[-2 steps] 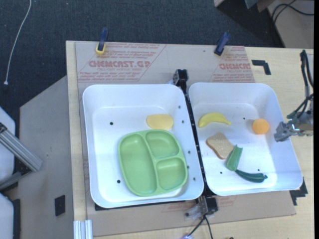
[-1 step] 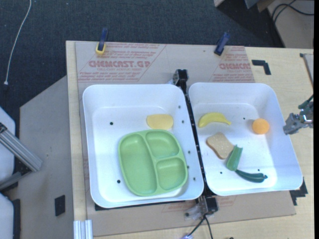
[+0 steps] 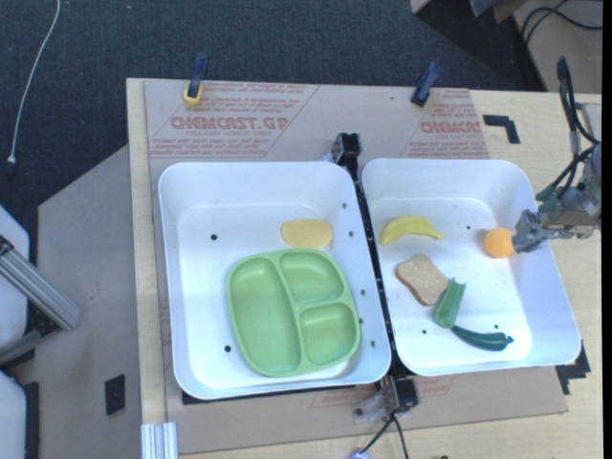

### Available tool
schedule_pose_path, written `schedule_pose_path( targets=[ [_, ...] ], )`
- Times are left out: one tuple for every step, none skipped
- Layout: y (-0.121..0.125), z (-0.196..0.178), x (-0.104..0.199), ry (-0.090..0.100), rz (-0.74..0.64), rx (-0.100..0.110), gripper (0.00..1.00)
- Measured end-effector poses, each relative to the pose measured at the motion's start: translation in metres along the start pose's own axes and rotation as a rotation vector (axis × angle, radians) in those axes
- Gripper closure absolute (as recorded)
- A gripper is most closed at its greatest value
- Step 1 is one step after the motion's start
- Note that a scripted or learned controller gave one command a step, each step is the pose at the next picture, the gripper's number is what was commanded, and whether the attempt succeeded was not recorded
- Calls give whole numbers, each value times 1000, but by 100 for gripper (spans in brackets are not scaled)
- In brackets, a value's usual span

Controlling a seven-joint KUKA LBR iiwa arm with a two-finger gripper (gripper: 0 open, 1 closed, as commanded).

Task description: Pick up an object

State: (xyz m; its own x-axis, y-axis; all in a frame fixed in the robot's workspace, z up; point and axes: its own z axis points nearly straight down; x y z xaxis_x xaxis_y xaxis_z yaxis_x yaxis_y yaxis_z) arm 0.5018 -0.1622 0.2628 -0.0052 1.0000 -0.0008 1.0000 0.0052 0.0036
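End effector (image 3: 524, 237) against orange ball (image 3: 497, 243)

This looks like a robotics lab or test cell, not a home. Two white bins (image 3: 182, 199) sit on a protective board printed with a maker's name (image 3: 229, 120), clamped at its far edge (image 3: 195, 79). Around that board: dark carpet (image 3: 191, 17), loose cables (image 3: 33, 55), perhaps an aluminium rail (image 3: 38, 290).
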Motion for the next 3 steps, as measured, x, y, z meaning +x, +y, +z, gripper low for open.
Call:
schedule_pose_path(
  targets=[
    [10, 14, 48, 3, 0, 6, 100],
    [15, 10, 94, 4, 0, 5, 100],
    [20, 26, 144, 3, 0, 8, 100]
  ],
)
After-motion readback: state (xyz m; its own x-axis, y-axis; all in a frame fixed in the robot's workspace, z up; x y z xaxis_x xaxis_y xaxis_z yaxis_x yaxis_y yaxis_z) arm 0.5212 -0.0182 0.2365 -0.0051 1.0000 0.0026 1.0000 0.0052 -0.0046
